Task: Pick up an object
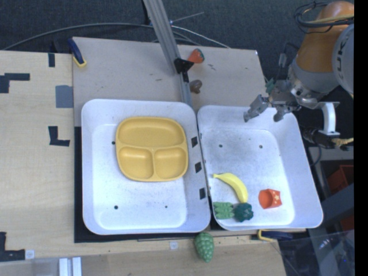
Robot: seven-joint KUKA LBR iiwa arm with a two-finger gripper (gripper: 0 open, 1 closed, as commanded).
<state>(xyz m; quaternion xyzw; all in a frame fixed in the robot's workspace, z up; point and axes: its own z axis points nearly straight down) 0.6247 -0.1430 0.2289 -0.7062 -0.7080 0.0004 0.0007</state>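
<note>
Two white bins sit side by side on the bench: the left bin (pixel 92 154) and the right bin (pixel 299 154). My arm (pixel 322 45), grey with an orange band, reaches in from the right. One yellow divided plate (pixel 152 148) lies in the far half of the left bin. My gripper (pixel 265 112) hangs over the far rim of the right bin, its two fingers spread apart with nothing between them. Three objects lie along the near side of the right bin, well apart from my jaws: one banana (pixel 233 186), one green broccoli piece (pixel 234 211) just near of it, and one small red block (pixel 269 198) to their right. One green bunch of grapes (pixel 203 246) rests on the bench, near of both bins.
</note>
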